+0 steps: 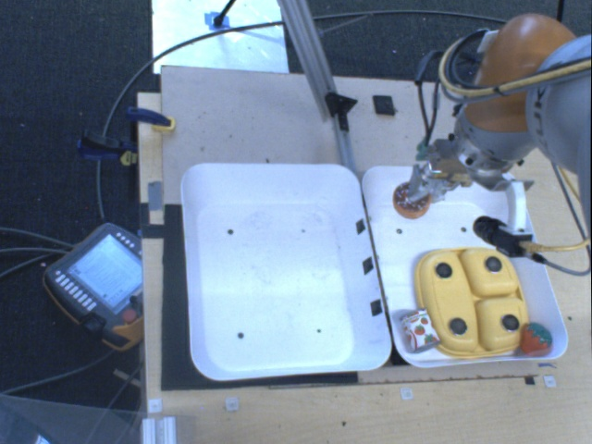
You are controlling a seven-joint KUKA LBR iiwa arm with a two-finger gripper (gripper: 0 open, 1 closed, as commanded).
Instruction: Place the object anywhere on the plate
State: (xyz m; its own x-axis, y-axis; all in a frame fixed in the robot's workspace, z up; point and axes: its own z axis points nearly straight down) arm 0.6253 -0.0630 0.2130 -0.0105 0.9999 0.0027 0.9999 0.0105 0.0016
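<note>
- Small round brown object, doughnut-like (411, 203): lies in the right shallow white bin (393, 248), near its far left corner, on the bin floor.
- Gripper (418, 192): directly over and against the brown object, fingers pointing down at it. Whether the fingers are parted or closed on it cannot be told from this slant; grasp not confirmed.
- Grey arm with orange band (518, 54): enters from the right, wrist above the far edge of the right bin.
- Yellow four-compartment plastic plate (470, 301): in the same bin, toward its near right corner, well apart from the brown object. A dark spot sits in each compartment.
- Small white patterned cube-like item (418, 330): just beside the plate's near left corner, at the bin's near edge.
- Red strawberry-like item (536, 339): at the bin's near right corner, touching the plate's edge.
- Black cylindrical part (497, 233): between wrist and plate, cabled.
- Left shallow white bin (277, 266): side by side with the right one, touching along the middle.
- Counter (250, 109): bare board beyond the bins; blue and yellow clamp (148, 118) at its far left edge.
- Grey handheld control pendant (97, 280): off the counter's left edge, on the dark floor.
</note>
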